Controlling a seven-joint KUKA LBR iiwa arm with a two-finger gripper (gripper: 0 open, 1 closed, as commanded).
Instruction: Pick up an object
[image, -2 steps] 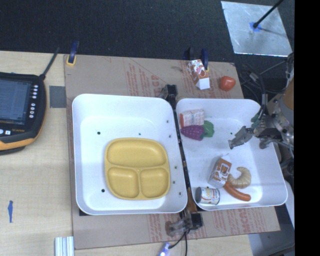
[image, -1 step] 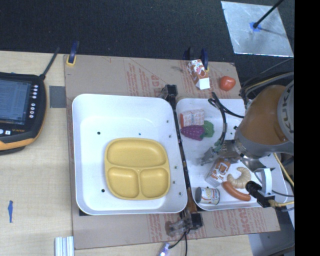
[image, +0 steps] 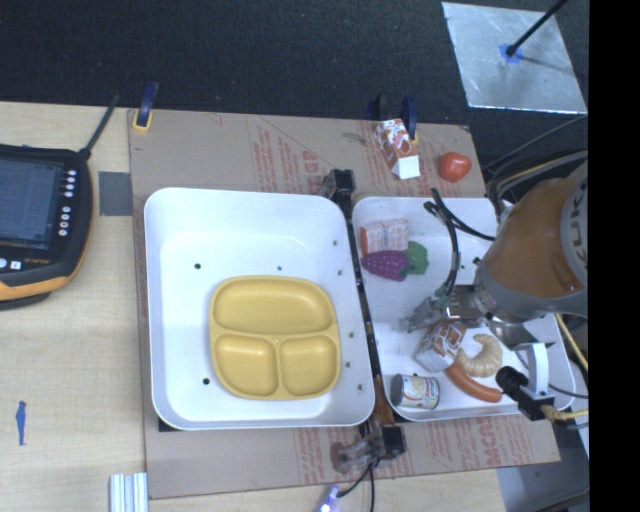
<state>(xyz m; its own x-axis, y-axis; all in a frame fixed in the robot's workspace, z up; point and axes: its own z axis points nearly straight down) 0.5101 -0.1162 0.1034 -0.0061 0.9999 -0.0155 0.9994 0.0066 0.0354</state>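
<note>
My gripper (image: 436, 314) hangs low in the right bin (image: 470, 212), at the end of the grey and orange arm (image: 530, 250) coming in from the right. It is just above a small white and red packet (image: 438, 348). Beside the packet lie a croissant (image: 486, 354) and a red sausage (image: 472, 384). A small can (image: 414, 391) lies on its side at the bin's front. Toward the back are a pink carton (image: 385, 235), purple grapes (image: 385, 264) and a green piece (image: 416, 257). The gripper's body hides what is directly under it.
The left bin (image: 175, 230) holds a yellow divided plate (image: 275, 335). Behind the right bin, a small carton (image: 397, 148) and a red tomato (image: 455, 166) sit on the cardboard. A teach pendant (image: 35, 220) rests at the far left. Cables (image: 450, 235) loop over the right bin.
</note>
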